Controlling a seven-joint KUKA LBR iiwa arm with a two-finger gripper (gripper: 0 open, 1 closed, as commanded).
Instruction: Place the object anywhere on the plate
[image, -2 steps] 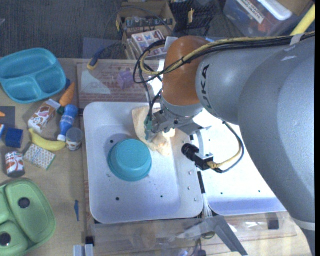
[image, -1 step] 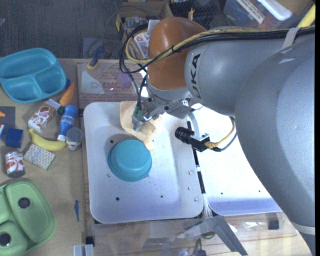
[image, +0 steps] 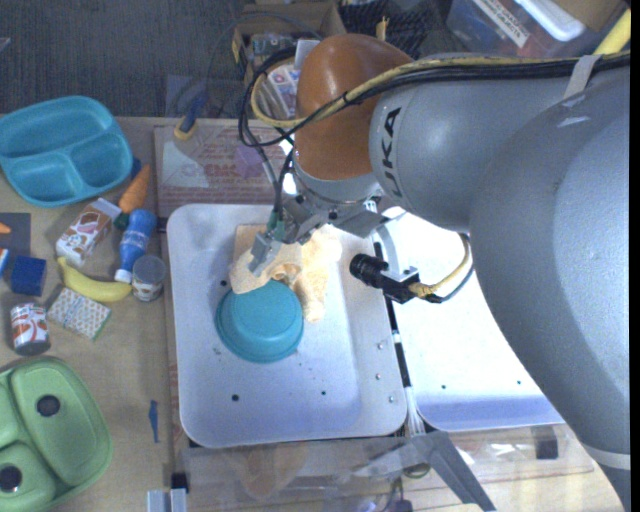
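My gripper over cloth in left bin, fingers' state unclear. Blue bowl upside down, touching cloth's near edge. Bowl looks light, stiff, slick plastic; take by rim. Plate not identified.

My bench carries two white bins side by side, the left bin and the right bin. Left of them lie a blue tray, banana, bottle, can and green tray.
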